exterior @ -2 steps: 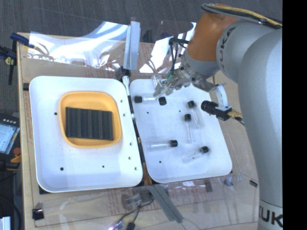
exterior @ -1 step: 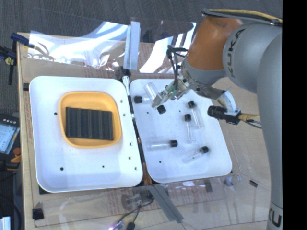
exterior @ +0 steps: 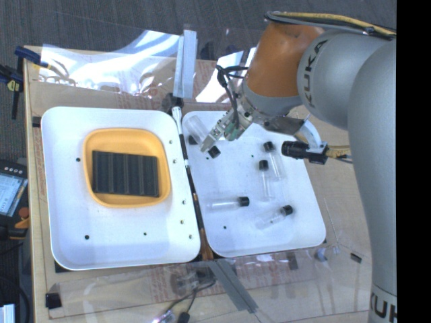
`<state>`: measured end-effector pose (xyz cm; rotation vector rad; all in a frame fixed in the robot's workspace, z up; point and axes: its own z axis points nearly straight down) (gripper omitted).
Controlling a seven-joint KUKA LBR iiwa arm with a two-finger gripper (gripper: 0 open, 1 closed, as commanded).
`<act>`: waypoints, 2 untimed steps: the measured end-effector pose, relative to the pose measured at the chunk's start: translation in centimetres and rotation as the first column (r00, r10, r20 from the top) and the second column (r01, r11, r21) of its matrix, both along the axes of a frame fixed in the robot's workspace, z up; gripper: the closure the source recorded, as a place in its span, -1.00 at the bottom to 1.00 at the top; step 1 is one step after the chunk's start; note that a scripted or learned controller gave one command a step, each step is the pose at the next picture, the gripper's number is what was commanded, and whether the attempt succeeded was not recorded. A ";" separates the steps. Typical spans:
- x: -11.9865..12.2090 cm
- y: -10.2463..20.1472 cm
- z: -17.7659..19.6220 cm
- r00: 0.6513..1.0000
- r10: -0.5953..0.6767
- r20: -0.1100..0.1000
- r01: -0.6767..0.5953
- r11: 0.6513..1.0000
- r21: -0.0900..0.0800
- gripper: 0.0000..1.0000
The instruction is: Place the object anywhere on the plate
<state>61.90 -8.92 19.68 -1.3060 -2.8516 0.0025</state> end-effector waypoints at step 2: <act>0.2 6.3 -0.4 0.994 0.109 0.001 -0.109 0.994 0.000 -1.00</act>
